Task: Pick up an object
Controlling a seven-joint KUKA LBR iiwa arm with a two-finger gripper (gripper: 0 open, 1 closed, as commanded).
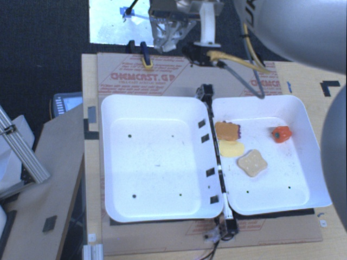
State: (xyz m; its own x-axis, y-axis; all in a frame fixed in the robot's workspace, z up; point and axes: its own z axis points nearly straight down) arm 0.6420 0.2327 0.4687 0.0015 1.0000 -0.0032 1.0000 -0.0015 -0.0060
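Observation:
Several toy food pieces lie in the right bin (303, 194). An orange waffle-like piece (227, 130) sits near the bin's left wall, with a pale yellow slice (231, 149) just in front of it. A tan bread slice (252, 163) lies near the middle. Toward the far right is a red-orange piece with a green stem (281, 134). My gripper (165, 39) hangs high at the top of the view, beyond the far edge of the left bin (108, 161) and well away from all the pieces. I see nothing in it.
The two white bins share a hinged divider (212, 156) with black clips. They rest on a cardboard sheet (141, 77) printed in red. A yellow cable (238, 61) and a grey hose trail from the arm over the back of the bench. A metal rail (19, 145) lies at the left.

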